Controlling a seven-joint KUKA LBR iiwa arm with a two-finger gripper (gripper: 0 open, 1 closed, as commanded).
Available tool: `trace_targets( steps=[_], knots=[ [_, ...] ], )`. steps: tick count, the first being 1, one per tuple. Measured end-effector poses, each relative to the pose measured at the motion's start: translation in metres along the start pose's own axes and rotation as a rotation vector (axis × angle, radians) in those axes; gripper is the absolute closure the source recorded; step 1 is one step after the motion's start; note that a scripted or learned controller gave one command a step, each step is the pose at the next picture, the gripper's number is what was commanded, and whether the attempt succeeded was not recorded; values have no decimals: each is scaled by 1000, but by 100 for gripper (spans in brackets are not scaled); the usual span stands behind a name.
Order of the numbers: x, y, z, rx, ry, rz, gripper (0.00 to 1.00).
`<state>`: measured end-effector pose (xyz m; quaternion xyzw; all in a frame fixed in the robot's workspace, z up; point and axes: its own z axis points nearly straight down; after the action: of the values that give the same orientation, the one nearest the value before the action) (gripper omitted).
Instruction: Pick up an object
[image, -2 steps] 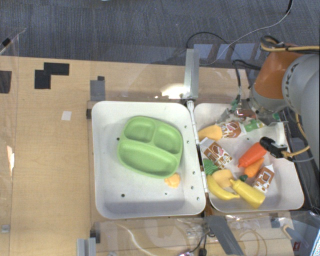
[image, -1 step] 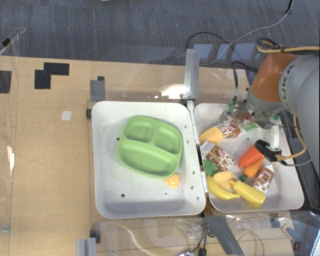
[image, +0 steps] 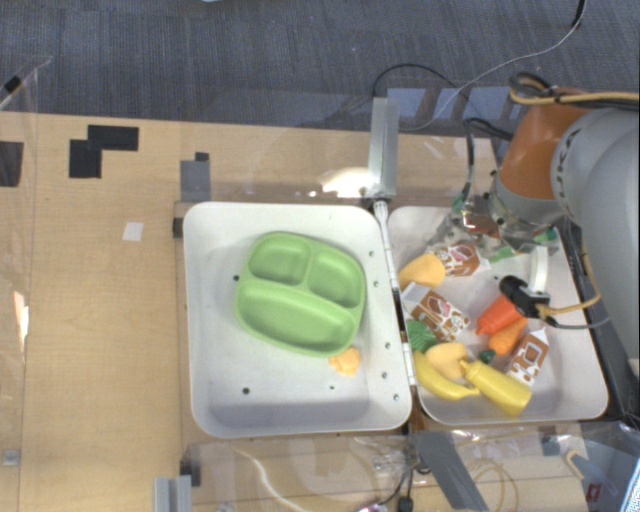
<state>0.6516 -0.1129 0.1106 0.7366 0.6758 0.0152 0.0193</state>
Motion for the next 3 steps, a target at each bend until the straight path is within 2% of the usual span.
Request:
trace_targets(
  steps=[1,2,3],
  knots=[
    [-7,2,0,-2,8,-62,0],
    [-2,6,1,1,1,-54,0],
    [-4,-4,0,-9,6,24,0]
  ],
)
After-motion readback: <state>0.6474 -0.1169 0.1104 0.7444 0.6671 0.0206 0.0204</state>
